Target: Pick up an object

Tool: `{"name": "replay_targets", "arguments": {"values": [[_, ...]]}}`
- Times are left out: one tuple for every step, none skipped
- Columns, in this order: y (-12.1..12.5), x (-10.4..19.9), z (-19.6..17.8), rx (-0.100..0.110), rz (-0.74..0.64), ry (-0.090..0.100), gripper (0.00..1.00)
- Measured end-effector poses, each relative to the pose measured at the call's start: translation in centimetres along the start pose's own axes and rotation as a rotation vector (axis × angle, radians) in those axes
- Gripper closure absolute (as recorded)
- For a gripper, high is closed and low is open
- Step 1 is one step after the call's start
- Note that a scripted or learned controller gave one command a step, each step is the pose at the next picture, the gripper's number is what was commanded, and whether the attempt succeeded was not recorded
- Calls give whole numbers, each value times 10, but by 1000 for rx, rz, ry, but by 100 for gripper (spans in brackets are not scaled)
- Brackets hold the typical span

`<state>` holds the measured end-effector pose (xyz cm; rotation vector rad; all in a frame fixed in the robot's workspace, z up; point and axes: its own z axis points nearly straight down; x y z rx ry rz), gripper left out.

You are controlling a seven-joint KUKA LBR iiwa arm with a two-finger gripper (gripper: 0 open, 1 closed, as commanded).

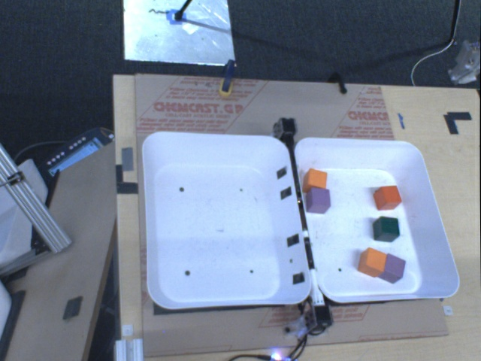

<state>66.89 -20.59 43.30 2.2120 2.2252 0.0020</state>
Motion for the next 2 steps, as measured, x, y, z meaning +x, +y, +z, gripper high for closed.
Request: {"name": "replay_targets", "arguments": {"values": [[0, 0, 3, 0, 0, 0, 100], [0, 2, 5, 0, 1, 0, 100]]}}
